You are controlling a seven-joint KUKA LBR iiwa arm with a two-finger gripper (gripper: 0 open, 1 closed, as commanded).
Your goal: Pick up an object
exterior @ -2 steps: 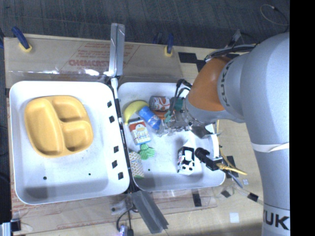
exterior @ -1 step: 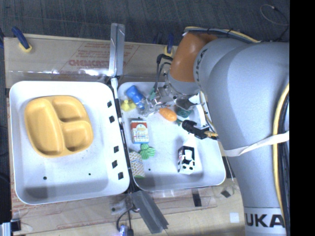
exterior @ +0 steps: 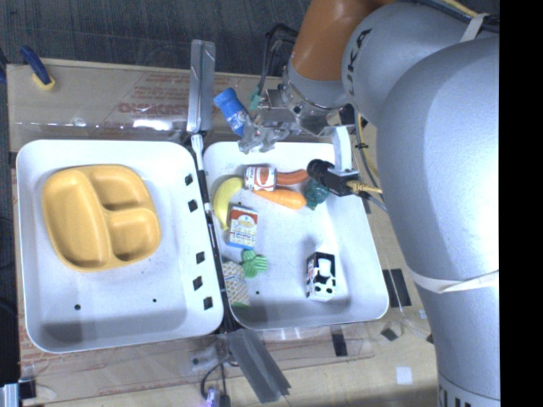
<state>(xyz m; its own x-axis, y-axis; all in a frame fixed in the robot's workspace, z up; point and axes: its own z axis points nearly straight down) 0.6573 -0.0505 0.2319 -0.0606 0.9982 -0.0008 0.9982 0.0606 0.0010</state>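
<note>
Partial "KA" lettering on arm [exterior: 399,66]

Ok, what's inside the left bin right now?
Just a yellow divided tray lying in the left bin. Whatever is under that tray is covered.

1. A single fixed camera sits above the bench [exterior: 102,83], looking down at a slant.
2. Both white bins fit in frame: left bin [exterior: 51,312], right bin [exterior: 356,253].
3. The arm [exterior: 424,100] bulks large at the right, nearest the lens.
</note>
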